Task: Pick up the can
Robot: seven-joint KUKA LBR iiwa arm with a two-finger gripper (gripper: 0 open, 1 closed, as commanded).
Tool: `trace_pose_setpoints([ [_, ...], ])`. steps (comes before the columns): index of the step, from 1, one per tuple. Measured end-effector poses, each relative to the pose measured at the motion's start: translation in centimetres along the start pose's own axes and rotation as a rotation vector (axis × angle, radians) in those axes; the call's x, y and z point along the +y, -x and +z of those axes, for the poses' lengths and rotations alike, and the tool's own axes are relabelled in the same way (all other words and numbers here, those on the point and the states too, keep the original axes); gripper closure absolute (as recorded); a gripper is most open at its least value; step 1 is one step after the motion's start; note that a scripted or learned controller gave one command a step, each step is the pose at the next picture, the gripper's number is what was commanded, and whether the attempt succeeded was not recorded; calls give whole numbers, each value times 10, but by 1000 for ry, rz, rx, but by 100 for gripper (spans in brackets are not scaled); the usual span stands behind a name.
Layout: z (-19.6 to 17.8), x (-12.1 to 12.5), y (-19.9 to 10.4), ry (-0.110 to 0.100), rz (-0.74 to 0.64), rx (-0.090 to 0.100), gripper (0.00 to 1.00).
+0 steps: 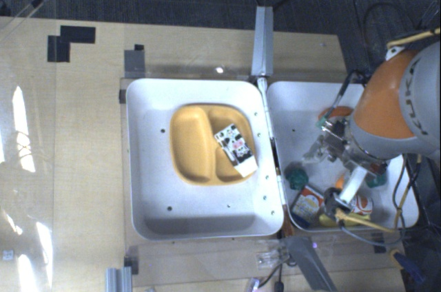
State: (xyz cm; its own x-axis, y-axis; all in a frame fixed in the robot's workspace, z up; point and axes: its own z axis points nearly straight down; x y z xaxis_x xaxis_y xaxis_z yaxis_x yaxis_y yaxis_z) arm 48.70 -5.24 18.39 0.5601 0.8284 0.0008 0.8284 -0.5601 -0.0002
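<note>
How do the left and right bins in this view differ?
The left bin holds one yellow dish with a small box in it; the right bin holds several small things crowded together. The gripper hangs over the right bin, not the left bin. Both are white and shallow.

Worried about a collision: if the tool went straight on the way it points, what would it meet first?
The tool would likely meet the right bin's floor beside the green object; depth is unclear.
</note>
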Motion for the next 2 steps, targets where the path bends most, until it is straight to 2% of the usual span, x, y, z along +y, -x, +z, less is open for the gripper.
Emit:
trace_pose_setpoints([
  [1, 85, 22, 30, 3, 274, 3, 0],
  [2, -32, 15, 19, 3, 279, 2, 0],
])
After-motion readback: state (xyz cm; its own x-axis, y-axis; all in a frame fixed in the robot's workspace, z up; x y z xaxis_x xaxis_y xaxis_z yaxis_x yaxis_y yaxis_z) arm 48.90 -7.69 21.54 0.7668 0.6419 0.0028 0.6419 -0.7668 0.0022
